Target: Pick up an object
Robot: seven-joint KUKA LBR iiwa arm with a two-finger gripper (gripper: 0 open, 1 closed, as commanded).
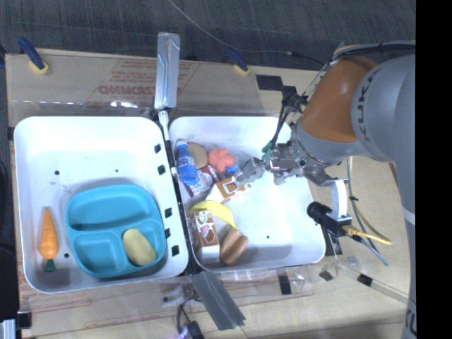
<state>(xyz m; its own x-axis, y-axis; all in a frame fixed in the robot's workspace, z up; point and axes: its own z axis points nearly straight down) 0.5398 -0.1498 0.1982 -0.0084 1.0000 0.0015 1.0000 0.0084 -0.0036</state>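
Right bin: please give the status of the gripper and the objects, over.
Gripper low inside right bin, beside pink object; grip cannot be judged. Nothing seen lifted. Blue bottle, banana, carton crowd the left side.

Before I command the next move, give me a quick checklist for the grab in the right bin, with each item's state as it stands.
1. Gripper over the right white bin: ok, it sits above the clutter at the bin's left half.
2. Finger opening: cannot tell, too blurred.
3. Object held: not ok, nothing visible between the fingers.
4. Target isolated: not ok, the pink lumpy toy, blue-capped plastic bottle and small brown-and-white carton crowd together by the tip.
5. Yellow banana and brown bread roll: ok, lying nearer the front wall, apart from the tip.
6. Black cable near wrist: cannot tell if slack.
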